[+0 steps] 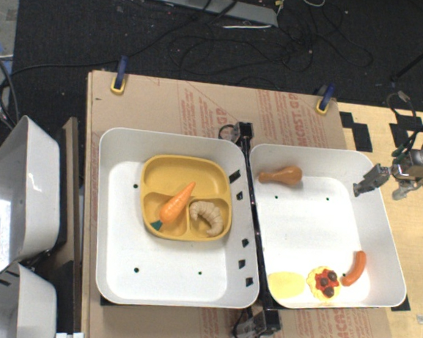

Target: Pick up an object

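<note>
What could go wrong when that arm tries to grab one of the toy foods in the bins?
The gripper sits at the right bin's far right rim, so it could clip that rim going in. The sausage lies close to the bin's sloping wall, leaving little room around it. The carrot and shrimp rest in the yellow plate in the left bin, so a grab there might lift or shove the plate instead.

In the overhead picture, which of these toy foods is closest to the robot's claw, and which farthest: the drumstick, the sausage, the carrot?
From the gripper at the right bin's far right edge:
1. The drumstick, at the far side of the right bin.
2. The sausage, near that bin's near right corner; only slightly farther.
3. The carrot, on the yellow plate in the left bin, clearly farthest.
</note>
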Controlling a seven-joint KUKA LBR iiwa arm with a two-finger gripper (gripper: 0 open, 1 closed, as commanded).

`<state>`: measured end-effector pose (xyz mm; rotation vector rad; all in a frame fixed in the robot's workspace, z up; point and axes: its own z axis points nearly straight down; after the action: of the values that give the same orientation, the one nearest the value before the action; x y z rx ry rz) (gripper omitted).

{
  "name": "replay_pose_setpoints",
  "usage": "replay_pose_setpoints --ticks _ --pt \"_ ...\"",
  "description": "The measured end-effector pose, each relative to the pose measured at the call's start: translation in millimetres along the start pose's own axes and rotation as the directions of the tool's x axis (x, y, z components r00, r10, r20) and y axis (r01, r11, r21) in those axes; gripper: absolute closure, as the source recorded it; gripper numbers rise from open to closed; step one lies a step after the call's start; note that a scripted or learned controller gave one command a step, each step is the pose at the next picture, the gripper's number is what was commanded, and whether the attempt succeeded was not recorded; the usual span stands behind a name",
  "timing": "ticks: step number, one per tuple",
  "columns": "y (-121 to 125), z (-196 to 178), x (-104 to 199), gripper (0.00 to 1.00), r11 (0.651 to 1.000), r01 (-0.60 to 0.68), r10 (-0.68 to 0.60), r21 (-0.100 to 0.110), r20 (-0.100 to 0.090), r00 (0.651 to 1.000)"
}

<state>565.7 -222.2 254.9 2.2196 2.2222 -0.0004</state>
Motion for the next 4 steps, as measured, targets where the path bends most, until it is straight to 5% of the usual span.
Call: replay_pose_setpoints --ticks 3,4 --pt "-4 162 10 0.00 1.000 -0.003 0.003 0.004 -0.002 1.000" --pt "-3 148 10 1.00 1.000 -0.002 0.002 -0.001 -0.001 1.000"
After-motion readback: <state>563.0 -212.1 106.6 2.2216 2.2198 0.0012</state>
